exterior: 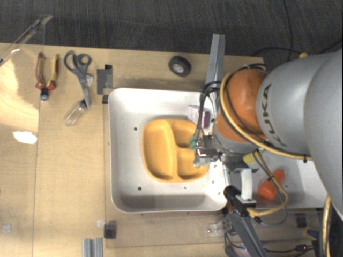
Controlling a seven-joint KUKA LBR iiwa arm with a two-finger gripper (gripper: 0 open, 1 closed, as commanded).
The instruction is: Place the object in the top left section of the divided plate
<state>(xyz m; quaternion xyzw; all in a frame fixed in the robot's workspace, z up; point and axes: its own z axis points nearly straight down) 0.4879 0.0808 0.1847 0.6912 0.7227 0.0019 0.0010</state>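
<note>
Nearest the lens, the arm (pixel 300 111) fills the right of the frame, its orange band sitting above the wrist at centre right. The wrist hangs over the right edge of the plate (pixel 161 149), a yellow divided dish lying in the left bin (pixel 123 159) near the middle of the frame. The gripper (pixel 202 149) is low over the plate's right-hand sections, but cables and the wrist body cover it, so I cannot tell how the claw stands or whether anything is in it.

A small green piece (pixel 193 142) shows at the plate's right edge, just beside the gripper. It may be the object or part of the tool; that is too small to settle. A pale purple item (pixel 194 113) lies just above the plate's upper right, touching or nearly touching the rim. An orange object (pixel 267 189) rests in the right bin, lower right of the frame, half hidden by cables.

The plate's large left section looks bare, and its upper left part holds nothing that I can make out. Judged from that, the placing is not yet done: the arm is over the wrong side of the plate, and a move toward the plate's upper left, then a release, seems to remain.

On the bench at upper left lie scissors (pixel 80 76) and pliers (pixel 45 75), well apart from the work.
</note>
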